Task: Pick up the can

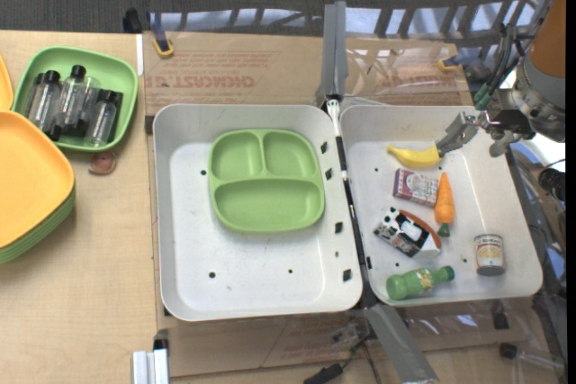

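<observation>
The can (pixel 489 254) is small and tan with a pale lid. It stands upright near the front right corner of the right bin (pixel 517 220). My gripper (pixel 475 139) hangs over the back of that bin, next to the banana (pixel 414 156) and well behind the can. Its fingers (pixel 454 138) are spread open with nothing between them.
The right bin also holds a purple carton (pixel 415 185), a carrot (pixel 445 198), a black, white and orange item (pixel 405 231) and a green bottle (pixel 418 281) lying at the front. A green divided plate (pixel 266 179) lies in the left bin (pixel 180 220). A green tray of bottles (pixel 76 99) and orange plates (pixel 27 184) sit at far left.
</observation>
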